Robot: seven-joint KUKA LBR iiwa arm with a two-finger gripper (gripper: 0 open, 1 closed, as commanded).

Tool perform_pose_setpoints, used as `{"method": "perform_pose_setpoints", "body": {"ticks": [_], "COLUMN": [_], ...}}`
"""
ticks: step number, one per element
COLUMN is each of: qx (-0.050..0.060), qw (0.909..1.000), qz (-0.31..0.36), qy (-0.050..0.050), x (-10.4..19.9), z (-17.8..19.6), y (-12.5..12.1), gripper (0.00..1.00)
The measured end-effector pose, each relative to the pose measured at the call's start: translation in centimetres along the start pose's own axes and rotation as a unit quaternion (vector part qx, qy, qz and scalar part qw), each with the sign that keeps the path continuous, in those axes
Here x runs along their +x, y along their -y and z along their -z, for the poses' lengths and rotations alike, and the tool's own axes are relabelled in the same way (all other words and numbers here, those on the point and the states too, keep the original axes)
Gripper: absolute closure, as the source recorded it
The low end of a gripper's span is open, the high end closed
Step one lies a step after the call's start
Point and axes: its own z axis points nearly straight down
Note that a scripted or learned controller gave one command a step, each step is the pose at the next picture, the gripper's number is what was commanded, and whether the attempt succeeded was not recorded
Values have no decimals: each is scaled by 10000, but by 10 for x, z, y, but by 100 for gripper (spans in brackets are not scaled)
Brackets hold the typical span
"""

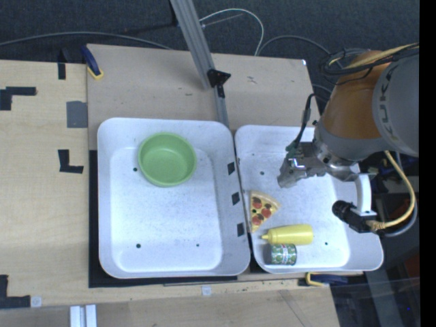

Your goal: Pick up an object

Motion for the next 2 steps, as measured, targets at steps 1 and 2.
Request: {"method": "perform_pose_setpoints", "body": {"ticks": [1, 2], "qx": [-12, -5], "qw": [10000, 10000], "qz": [11, 7], "qy": [-4, 0], "x": [64, 113], "z": [7, 9], "y": [1, -2], "gripper": [100, 100]}}
